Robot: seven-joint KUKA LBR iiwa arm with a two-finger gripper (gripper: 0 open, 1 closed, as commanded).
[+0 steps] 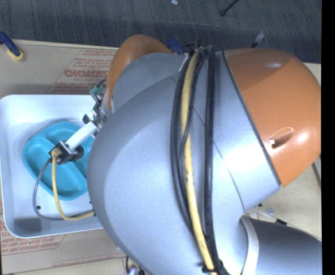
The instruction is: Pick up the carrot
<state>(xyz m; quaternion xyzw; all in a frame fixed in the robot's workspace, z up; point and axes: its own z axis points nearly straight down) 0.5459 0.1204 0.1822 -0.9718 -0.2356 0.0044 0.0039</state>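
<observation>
Camera view, left to right: a shallow white plastic bin (7, 153) holds a teal curved plastic dish (47, 153); the grey arm (173, 171) looms over it. Carrot and gripper state: cannot tell. Likely reaching; next, locating the carrot.

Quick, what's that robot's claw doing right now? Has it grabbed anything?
Gripper: cannot be told; the arm's grey body covers it, above the white bin with the blue dish.
</observation>
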